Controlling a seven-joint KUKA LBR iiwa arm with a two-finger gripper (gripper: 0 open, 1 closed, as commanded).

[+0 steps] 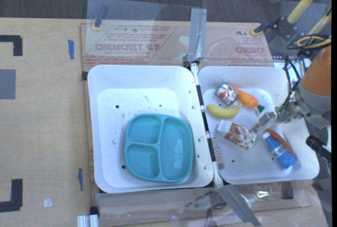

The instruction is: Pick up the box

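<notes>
The hand [265,121] is down inside the right bin [310,168], reaching in from the right edge under the arm's orange band [321,76] — its slim grey tip hangs just above the bin floor, and whether it is spread or pressed together I cannot tell from this angle. Nothing is visibly caught in it. Just to its left lies the box [238,134], a small white and brown carton lying flat and slightly askew near the bin's middle, close to the hand's tip but seemingly apart from it. Just beside the hand on the other side, a blue bottle [279,151] lies with something red-orange alongside it. Further up, a yellow banana [224,110] curves just above the box, with a small can [227,94] and an orange carrot [246,98] behind it. Across the divider, the left bin [105,84] holds a teal compartment tray [159,148] — both bins on the wooden surface [42,115].
</notes>
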